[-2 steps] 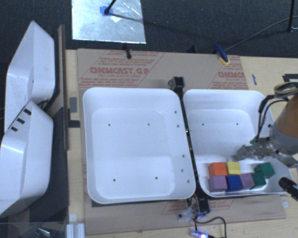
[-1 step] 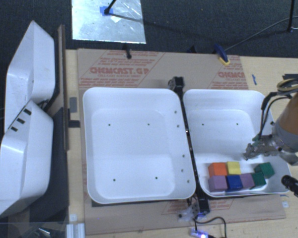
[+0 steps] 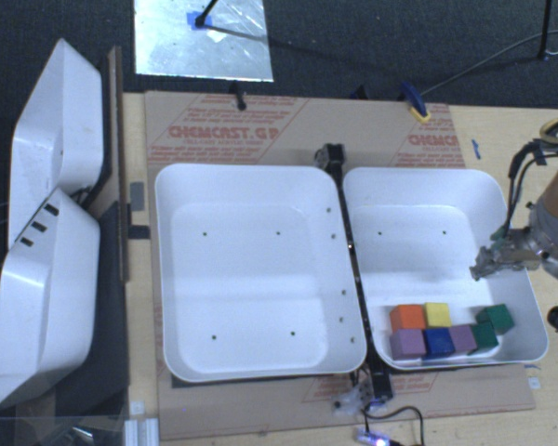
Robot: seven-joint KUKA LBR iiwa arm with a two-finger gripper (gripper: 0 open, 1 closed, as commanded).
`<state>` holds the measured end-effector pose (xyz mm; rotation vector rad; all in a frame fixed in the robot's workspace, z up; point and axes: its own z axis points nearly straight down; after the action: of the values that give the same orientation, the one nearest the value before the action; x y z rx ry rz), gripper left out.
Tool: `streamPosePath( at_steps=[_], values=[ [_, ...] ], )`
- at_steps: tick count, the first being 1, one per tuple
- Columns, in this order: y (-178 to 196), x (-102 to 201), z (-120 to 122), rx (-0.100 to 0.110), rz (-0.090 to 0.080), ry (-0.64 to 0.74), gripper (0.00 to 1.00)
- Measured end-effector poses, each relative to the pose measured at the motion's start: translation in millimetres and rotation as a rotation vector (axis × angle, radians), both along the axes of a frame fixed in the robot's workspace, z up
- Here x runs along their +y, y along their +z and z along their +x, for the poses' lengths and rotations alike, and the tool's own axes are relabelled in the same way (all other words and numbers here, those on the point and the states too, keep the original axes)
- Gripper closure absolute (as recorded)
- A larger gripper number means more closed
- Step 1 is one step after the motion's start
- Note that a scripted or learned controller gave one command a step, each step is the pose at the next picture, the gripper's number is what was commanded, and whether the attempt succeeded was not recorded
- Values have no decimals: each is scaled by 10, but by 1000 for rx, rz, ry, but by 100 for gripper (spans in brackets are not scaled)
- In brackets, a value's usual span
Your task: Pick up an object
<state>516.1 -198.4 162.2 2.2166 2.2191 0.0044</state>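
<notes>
You see the blocks (image 3: 449, 330) clustered at the right bin's (image 3: 418, 203) five o'clock corner, their row's long axis running three to nine o'clock. The gripper (image 3: 488, 263) hovers at that bin's three o'clock rim; its grip can't be judged.

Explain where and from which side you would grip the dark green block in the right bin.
Take the dark green block from above, across its two free sides. It sits at the end of the cluster, with the bin wall close on the right, so side approaches look cramped.
</notes>
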Motion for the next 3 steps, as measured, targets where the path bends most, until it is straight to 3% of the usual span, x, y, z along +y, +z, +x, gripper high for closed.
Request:
streamPosePath(
  at_steps=[1,2,3],
  values=[
    [626,32,23,0,0,0,100],
    [1006,31,31,1,1,0,100],
    [850,548,135,5,2,4,100]
  ],
)
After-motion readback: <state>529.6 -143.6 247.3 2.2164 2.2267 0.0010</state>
